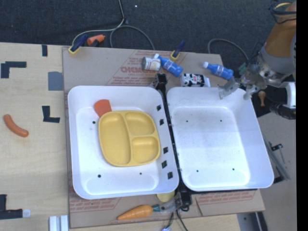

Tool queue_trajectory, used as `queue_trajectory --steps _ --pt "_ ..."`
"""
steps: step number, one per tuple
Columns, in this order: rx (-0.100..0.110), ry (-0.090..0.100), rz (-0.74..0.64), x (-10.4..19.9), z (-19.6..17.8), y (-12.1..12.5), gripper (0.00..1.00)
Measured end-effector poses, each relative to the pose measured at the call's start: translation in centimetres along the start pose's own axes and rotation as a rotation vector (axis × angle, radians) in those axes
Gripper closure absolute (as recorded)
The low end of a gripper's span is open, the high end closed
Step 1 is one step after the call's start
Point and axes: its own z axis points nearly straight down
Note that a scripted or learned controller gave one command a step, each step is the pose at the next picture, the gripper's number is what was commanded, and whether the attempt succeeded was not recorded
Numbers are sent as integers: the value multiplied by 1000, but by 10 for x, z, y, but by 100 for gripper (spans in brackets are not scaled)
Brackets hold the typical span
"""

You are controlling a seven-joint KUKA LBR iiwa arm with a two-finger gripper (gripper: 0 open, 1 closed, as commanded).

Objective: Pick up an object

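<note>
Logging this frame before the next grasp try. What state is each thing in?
Yellow divided plastic plate: flat in left white bin.
Orange block: in left bin, beside plate.
Right white bin: upright.
Toy carrot: lying outside the bins.
Gripper: fingers apart, over right bin's far edge.

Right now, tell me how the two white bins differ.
The left bin holds a yellow divided plate and an orange piece at the plate's far left corner; the right bin shows a bare white floor with a few dark specks. The gripper sits at the right bin's far right corner, well away from the left bin. Both are shallow, white, round-cornered, and sit side by side on the brown board.
</note>
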Motion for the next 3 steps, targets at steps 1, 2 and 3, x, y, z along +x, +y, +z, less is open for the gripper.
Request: queue_trajectory --steps 1,2,3 --pt "3 1 -3 47 132 -26 0" --pt "-7 -4 -3 96 129 -40 0" --pt "-5 -1 -3 114 131 10 0"
